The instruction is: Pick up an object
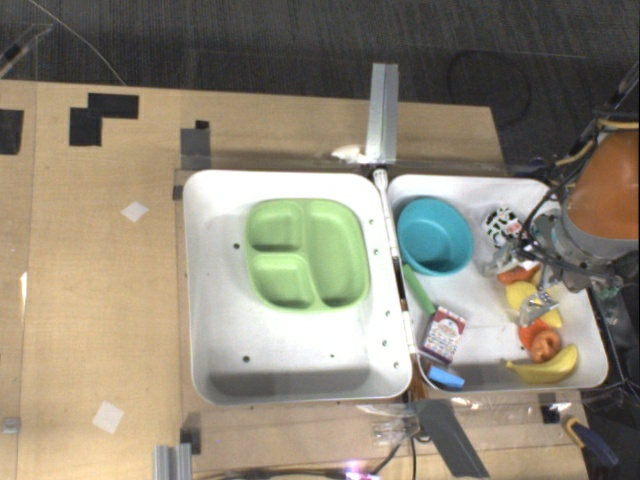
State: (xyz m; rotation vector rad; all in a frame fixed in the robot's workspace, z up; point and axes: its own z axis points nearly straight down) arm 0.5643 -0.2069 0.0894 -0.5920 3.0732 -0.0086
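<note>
Gripper (pixel 537 290) low over toy clutter (pixel 530 313) in right bin (pixel 480 368), can't tell finger state; nothing visibly lifted, pick unfinished.

- The scene was evenly and fairly brightly lit from above, with no hard-edged shadows.
- The left bin (pixel 215 368) showed a soft grey shadow along its near inner wall, and its white floor looked slightly washed out.
- The green tray (pixel 305 253) and the blue bowl (pixel 434 234) were saturated but soft in detail.
- The small items in the right bin (pixel 470 363) were blurred and hard to separate.
- The dark floor (pixel 250 18) behind the table (pixel 90 298) stayed dim and grainy.
- A small purple glare spot sat at the bottom edge.
</note>
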